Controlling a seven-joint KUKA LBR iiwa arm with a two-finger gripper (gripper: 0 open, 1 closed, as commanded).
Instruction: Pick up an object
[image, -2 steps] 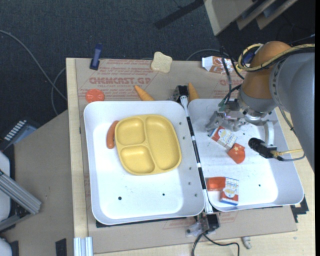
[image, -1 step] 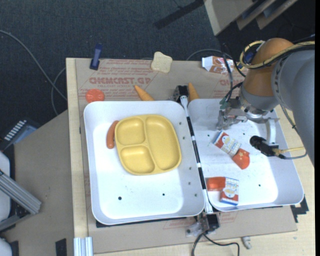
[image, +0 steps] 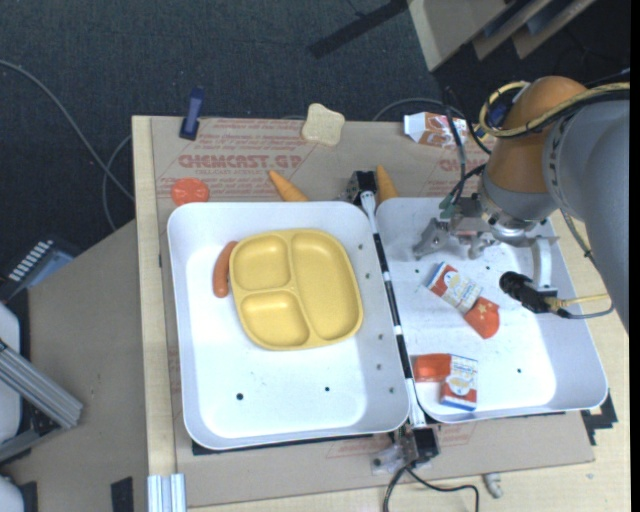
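- White right bin (image: 560, 385) holds, nearest, a small carton (image: 460, 384) beside an orange piece (image: 432, 367).
- Further in, a red-and-white packet (image: 455, 287) touches a red piece (image: 484, 318) (likeliest target).
- Gripper (image: 455, 235) hangs just beyond it; its opening I cannot tell. Centre over the packet before descending.

Red words "CHEMCAST GP" on brown board (image: 240, 160) behind left bin, upside-right, partly cut by bin edge. Smaller red print above it, too small to read. Red print on small cartons (image: 455, 287), too blurry to read.
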